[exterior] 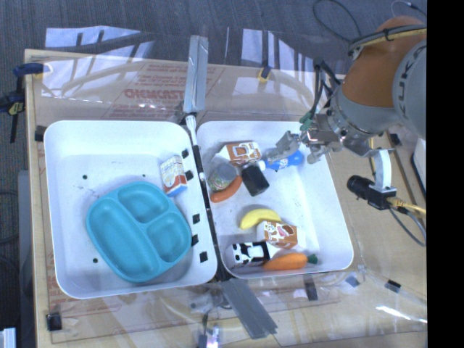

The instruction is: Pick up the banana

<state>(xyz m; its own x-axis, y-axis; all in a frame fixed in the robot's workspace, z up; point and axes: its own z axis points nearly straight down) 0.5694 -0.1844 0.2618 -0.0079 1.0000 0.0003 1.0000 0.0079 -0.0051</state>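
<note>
Camera view is looking down on both bins, and from where I'm standing the job is looking barely begun. The banana [259, 217] is lying in the right bin [330, 216], toward its lower middle, just above a small brown-and-white carton [280, 233] and near the black-and-white cow-patterned carton [251, 252] and the carrot [287, 262] along the bottom wall. Nothing is touching it from above; it is resting free on the bin floor.

The gripper [290, 149] is hanging over the upper right part of that same bin, well apart from the banana, close to a blue object [287, 162] and not far from another carton [243, 152] and a black block [254, 180]. Whether it is spread or pressed together I cannot tell; the metal parts are blurring into the clutter beneath.

Over in the left bin [72, 194], a teal divided plate [139, 230] and a little box [172, 175] are sitting undisturbed.

So, as I judge it, nothing is done yet: the arm is needing to travel down the bin toward the banana, line up over it, descend and close. The neighbouring carton is crowding the banana's lower side, which could be making a clean grab awkward.
</note>
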